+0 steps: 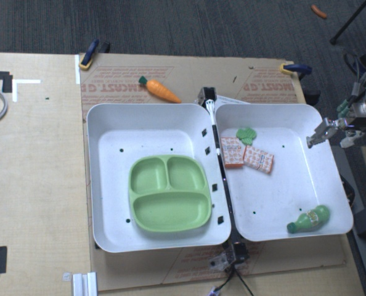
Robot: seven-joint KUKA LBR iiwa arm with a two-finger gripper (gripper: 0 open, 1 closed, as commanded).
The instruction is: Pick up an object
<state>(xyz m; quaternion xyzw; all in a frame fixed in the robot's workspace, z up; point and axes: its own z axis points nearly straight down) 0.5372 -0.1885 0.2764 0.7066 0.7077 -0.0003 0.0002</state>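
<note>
Green plastic bottle (309,219): lay on its side in the near right corner of the right white bin (294,184), long axis slanting, cap end pointing left. Two red-and-white packets (246,155) and a green leafy toy (246,134) lay mid-bin. Green divided plate (169,193) sat in the left white bin (109,165). Gripper (318,137) hovered over the right rim; state of the fingers could not be told.

We saw a green divided plate (169,193) in the left bin (109,165). In the right bin (294,171), two packets (247,155) lay near its left wall, and a green bottle (309,219) sat at its front right corner.
</note>
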